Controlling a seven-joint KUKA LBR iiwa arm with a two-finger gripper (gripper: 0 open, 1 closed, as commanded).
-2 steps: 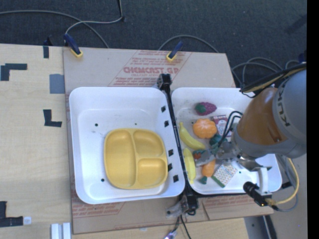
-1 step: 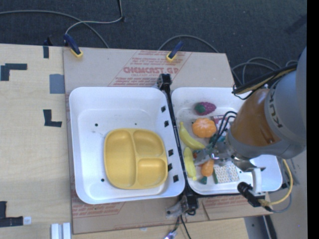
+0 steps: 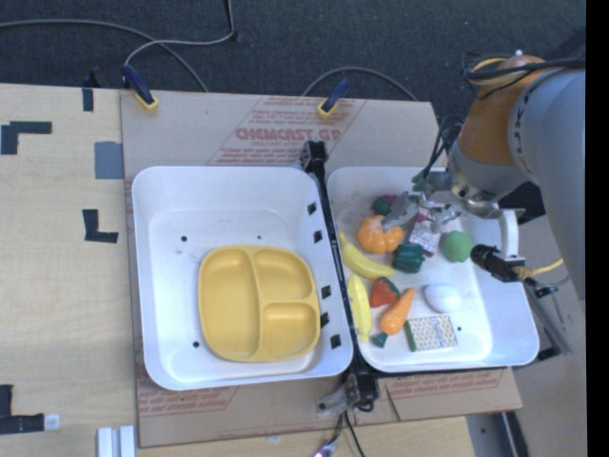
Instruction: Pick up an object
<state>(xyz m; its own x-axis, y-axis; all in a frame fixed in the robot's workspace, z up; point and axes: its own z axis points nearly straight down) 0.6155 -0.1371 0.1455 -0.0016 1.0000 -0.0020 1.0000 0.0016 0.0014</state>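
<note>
The gripper (image 3: 425, 215) hangs low over the right bin (image 3: 495, 346), probably lining up on the orange (image 3: 379, 235) just left of it, though its grip state can't be told from here.

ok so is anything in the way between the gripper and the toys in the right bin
Nothing visible is. The gripper is low over the right bin, right among the toys: the orange fruit lies just to its left, a dark green piece just below it and a green ball on its other side.
</note>
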